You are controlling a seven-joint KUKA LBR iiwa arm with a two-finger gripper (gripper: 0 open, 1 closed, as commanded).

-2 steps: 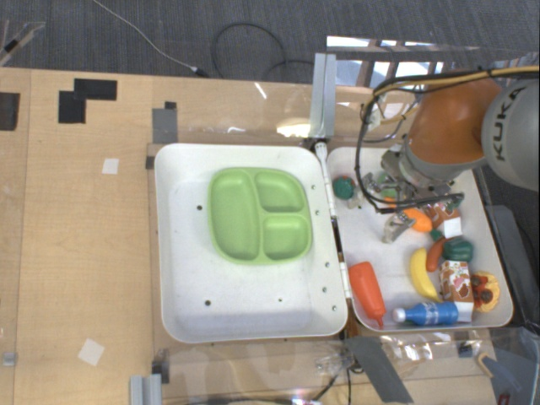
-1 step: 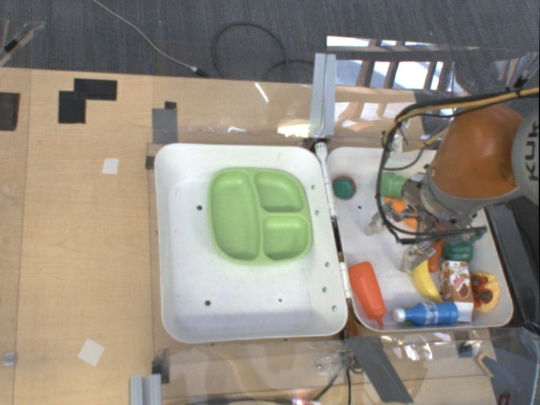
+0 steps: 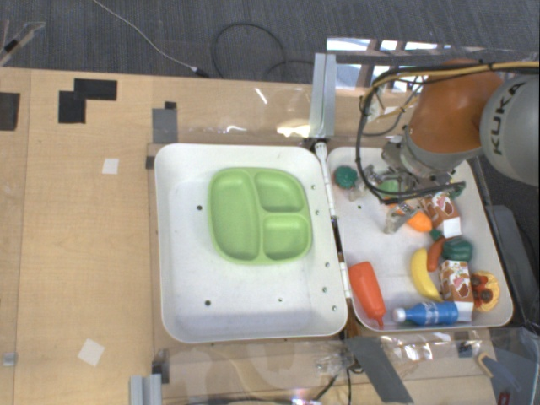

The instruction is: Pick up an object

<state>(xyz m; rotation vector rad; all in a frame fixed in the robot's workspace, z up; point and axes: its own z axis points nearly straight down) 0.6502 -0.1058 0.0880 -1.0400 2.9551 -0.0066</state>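
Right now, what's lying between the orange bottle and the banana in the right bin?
Nothing: in the camera view, bare white bin floor separates the orange bottle from the banana.

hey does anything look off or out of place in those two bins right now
Nothing looks spilled or broken. The green divided plate lies flat in the left bin. The right bin is cluttered: a banana, blue bottle and orange carrot-like piece crowd its lower end, while the end effector hangs above them.

Green divided plate [image 3: 257, 215] in white left bin [image 3: 181, 302]; right bin [image 3: 380, 315]: orange carrot [image 3: 368, 288], yellow banana [image 3: 423, 275], blue-white bottle [image 3: 434, 313], teal ball [image 3: 345, 176]. Tan wood surface [image 3: 76, 243].
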